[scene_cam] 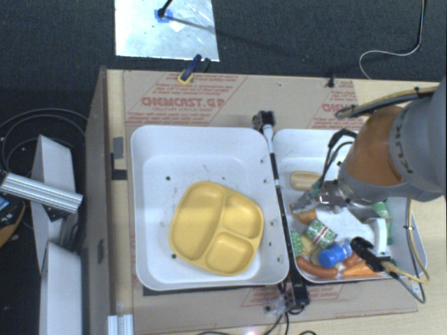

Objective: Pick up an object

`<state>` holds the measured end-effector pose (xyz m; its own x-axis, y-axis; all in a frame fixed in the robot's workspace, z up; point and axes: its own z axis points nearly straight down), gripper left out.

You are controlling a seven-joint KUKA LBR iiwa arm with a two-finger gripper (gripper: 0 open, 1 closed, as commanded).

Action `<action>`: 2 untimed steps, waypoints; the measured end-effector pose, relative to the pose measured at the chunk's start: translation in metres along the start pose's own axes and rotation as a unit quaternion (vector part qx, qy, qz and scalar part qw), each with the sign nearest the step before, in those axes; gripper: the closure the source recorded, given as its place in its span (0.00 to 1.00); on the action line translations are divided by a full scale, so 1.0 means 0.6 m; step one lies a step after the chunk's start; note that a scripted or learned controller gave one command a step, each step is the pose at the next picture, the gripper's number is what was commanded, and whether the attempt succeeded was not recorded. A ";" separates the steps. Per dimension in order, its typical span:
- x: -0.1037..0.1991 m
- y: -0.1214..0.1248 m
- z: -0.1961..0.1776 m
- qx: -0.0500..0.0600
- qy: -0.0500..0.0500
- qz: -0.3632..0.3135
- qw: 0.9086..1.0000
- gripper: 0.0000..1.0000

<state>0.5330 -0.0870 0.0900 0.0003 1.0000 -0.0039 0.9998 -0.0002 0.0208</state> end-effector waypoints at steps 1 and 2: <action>-0.003 -0.032 0.000 0.000 0.001 0.000 1.000 0.00; -0.004 -0.055 0.000 0.000 0.000 0.000 1.000 0.00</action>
<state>0.4997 -0.0896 0.0896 -0.0003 1.0000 -0.0030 0.9998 0.0003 0.0213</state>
